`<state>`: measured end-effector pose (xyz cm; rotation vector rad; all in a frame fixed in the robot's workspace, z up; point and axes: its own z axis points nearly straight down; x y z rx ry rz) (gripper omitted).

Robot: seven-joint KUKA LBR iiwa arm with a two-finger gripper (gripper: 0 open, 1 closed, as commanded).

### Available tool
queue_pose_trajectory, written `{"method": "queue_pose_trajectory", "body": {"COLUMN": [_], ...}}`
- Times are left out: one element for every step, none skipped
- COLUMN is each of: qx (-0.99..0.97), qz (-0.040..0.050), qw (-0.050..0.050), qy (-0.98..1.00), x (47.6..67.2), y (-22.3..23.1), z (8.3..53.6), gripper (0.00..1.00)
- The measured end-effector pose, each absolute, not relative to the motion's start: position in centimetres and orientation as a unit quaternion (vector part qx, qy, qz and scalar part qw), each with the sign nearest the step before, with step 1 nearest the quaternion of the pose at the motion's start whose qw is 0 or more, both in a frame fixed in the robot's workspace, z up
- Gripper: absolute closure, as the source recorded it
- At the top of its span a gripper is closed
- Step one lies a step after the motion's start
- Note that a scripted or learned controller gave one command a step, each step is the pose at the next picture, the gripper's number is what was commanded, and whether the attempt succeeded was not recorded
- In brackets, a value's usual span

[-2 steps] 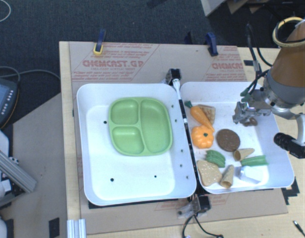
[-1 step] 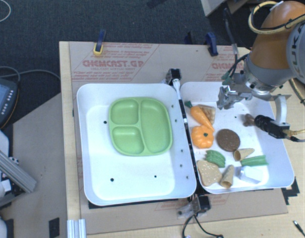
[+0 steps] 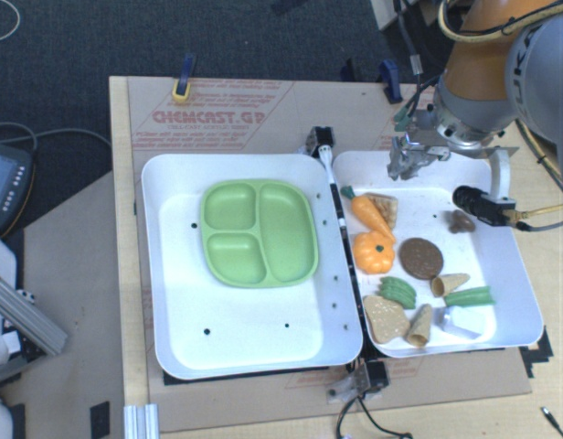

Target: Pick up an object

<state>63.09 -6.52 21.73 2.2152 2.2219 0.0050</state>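
Note:
My gripper [image 3: 407,167] hangs over the far end of the right bin [image 3: 510,286], above its back wall, with nothing visible between its fingers. Below and left of it lies an orange carrot [image 3: 369,214] beside a tan bread wedge [image 3: 385,206]. A small orange pumpkin [image 3: 374,253] sits next to a brown round cookie [image 3: 420,258]. Nearer the front are a green leafy piece [image 3: 398,291], a slice of toast [image 3: 387,318], a cone [image 3: 419,326], a green bean [image 3: 468,296] and a small brown piece [image 3: 461,221].
The left bin [image 3: 172,318] holds a green divided plate [image 3: 260,232]. A black clip [image 3: 320,141] sits where the two bins meet at the back. Cardboard lies under both bins.

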Motion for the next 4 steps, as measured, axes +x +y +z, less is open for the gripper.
{"method": "queue_pose_trajectory", "body": {"qx": [0.706, 0.707, 0.707, 0.707], "qz": [0.0016, 0.0004, -0.0006, -0.001], "qw": [0.002, 0.002, 0.0, -0.001], "qy": [0.708, 0.707, 0.707, 0.707], "x": [63.7, 63.8, 63.1, 62.5], "y": [-5.5, -5.8, -6.1, -6.0], "z": [23.2, 23.1, 23.5, 23.4], "gripper": [1.0, 1.0, 1.0, 1.0]}}
